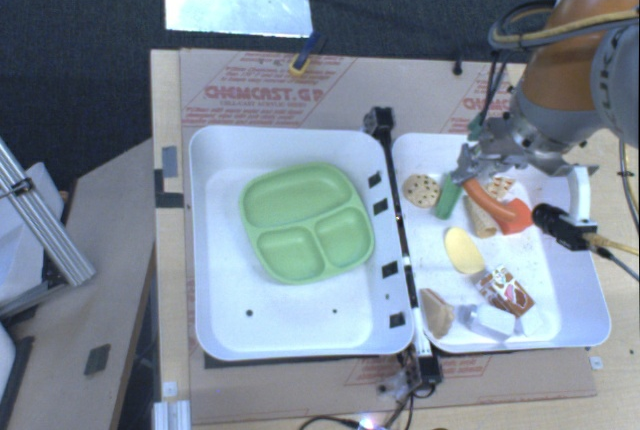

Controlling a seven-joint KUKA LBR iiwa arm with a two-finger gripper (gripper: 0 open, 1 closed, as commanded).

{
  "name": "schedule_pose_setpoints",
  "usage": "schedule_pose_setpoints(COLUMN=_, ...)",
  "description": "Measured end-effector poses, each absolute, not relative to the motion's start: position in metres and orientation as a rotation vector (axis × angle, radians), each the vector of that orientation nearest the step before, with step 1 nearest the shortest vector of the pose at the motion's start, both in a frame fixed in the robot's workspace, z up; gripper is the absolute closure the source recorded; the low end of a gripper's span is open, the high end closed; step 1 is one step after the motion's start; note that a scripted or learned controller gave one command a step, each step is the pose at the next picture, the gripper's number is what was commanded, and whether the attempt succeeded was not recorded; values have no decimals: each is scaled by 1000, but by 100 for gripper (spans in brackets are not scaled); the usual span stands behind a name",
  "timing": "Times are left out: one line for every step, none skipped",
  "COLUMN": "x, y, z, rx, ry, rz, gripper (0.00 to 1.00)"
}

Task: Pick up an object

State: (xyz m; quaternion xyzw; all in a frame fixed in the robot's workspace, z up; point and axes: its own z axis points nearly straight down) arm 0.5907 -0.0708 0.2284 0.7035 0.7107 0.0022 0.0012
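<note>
The arm (580,93) reaches in from the right, and its end effector (470,168) hangs low over the far part of the right bin (565,313). Whether it is apart, together or clamped on anything cannot be told from this angle.

The things to pick all lie in that right bin. A slim green piece (447,198) lies tilted just below the end effector, its upper end close under it. A chocolate-chip cookie (421,189) lies just beside it on the left, and an orange carrot (500,209) on the right. Nearer the camera lie a pale yellow piece (463,250), a brown-and-white wrapped packet (506,290), a tan wedge (435,312) and a small white item (490,322).

The left bin (225,323) holds a green divided plate (305,223). Both bins stand side by side on the table (168,298).
</note>
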Motion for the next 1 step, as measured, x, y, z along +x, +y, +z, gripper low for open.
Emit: schedule_pose_setpoints(x=619, y=-19, z=221, rx=2210, ry=2232, rz=6, gripper=100)
